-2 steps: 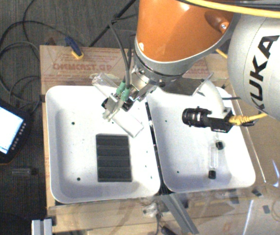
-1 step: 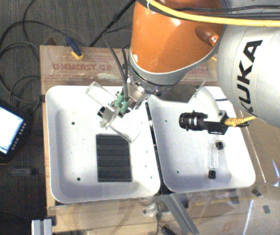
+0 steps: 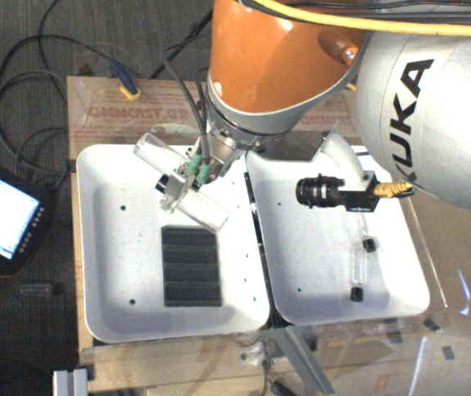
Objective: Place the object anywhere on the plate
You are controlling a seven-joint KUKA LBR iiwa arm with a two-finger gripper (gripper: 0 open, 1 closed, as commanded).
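**Clear tube (image 3: pixel 360 267) lay well apart from the gripper (image 3: pixel 182 180)**

One slender, see-through tube with small black ends rested in the right bin (image 3: pixel 317 262), at the centre right of the frame. The gripper hung over the upper part of the left bin (image 3: pixel 111 246), its two clear fingers spread apart with nothing between them. Just below it lay one black, ribbed, rectangular plate (image 3: pixel 191 266). Both bins were shallow, smooth and white, with rounded corners.
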